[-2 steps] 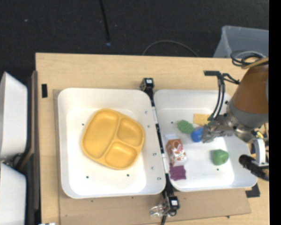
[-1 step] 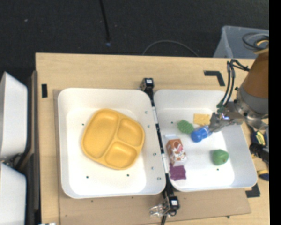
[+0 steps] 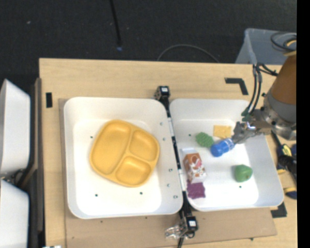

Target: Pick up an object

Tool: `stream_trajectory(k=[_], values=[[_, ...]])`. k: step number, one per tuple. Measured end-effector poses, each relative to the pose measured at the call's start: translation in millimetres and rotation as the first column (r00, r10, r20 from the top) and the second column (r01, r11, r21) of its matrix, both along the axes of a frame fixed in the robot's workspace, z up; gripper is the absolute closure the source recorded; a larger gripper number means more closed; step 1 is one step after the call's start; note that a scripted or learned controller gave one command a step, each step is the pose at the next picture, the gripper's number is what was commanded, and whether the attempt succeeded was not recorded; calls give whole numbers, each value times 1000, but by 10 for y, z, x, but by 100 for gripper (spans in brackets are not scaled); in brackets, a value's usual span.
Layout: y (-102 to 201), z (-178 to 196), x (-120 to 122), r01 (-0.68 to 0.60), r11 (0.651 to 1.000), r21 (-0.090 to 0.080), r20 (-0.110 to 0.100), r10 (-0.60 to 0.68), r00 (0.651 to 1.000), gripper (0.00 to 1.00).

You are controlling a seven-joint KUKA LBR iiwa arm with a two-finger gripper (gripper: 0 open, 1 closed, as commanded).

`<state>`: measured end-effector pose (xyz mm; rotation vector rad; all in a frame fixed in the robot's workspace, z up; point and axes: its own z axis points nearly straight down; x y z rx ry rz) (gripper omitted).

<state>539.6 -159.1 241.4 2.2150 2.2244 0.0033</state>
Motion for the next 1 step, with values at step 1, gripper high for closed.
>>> stream_trajectory(k=[1], values=[[583,-68,164,-3,1000,1,-2,3,1000,100]])
